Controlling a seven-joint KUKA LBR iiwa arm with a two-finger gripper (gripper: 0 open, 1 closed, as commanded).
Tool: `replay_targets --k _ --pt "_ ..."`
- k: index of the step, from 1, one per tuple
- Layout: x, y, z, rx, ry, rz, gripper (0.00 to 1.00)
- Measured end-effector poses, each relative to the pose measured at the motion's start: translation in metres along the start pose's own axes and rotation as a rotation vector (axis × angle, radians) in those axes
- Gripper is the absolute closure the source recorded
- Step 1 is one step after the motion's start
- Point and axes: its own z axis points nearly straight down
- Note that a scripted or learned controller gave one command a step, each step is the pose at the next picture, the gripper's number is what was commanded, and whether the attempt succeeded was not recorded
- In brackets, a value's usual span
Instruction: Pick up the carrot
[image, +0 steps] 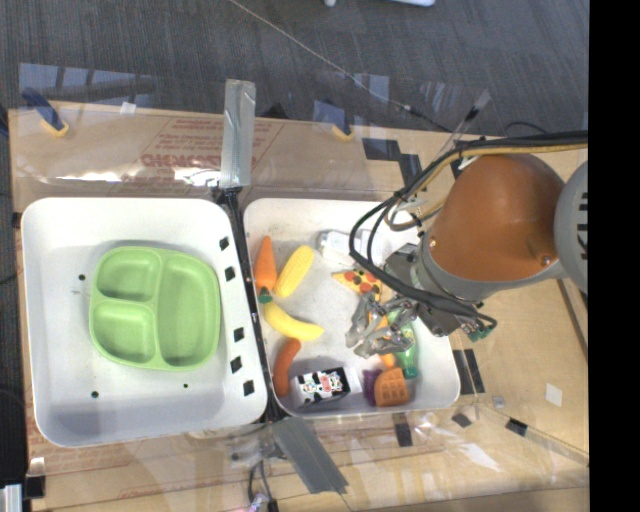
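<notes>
You are looking down on two white bins sitting side by side on the table (520, 440). The left bin (60, 300) is holding a green divided plate (156, 308), lying flat near its middle. The right bin (300, 215) is holding the food items. The carrot (265, 268) is lying against that bin's left wall, near the divider, pointing roughly up the frame with its green end toward the bottom. A corn cob (295, 271) is lying just beside it on the right, tilted. A banana (291, 323) is resting below both, and a reddish sausage-shaped piece (285, 366) is lying below the banana. A black-and-white carton (322, 384) is sitting at the bin's near wall, with a purple and orange item (390, 385) beside it.

The arm is reaching in from the right, its orange band covering the bin's right part. The gripper (378, 335) is hanging low over the bin's right half, well apart from the carrot. Cables and small items are cluttering that spot, so you cannot tell whether it is released or clenched; it seems to be near a green piece (405, 352).
</notes>
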Motion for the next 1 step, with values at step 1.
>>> replay_targets --k 1 --pt "-0.0023 0.0005 -0.0104 0.001 -0.002 -0.005 1.0"
